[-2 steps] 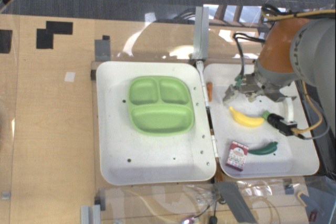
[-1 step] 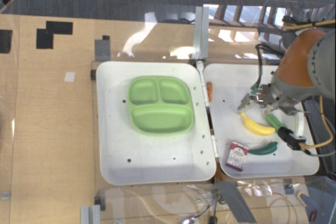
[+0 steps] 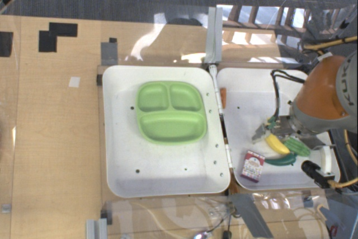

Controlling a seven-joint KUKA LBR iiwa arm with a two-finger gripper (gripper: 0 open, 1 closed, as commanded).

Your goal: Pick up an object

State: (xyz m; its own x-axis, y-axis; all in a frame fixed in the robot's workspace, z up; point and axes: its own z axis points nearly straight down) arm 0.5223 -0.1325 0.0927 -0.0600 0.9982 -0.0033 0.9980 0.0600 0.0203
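In the right bin (image 3: pixel 246 92), the metal pincer (image 3: pixel 267 130) hangs just above a curved yellow banana (image 3: pixel 276 144); whether it is clenched, I cannot tell. A glossy green three-compartment plate (image 3: pixel 170 111) fills the left bin (image 3: pixel 120 120).

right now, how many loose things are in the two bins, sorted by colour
green: 3, the divided plate in the left bin, a light green piece and a dark green piece in the right bin
yellow: 1, a banana-like piece by the hand
red and white: 1, a small box
orange: 1, a thin piece
total: 6
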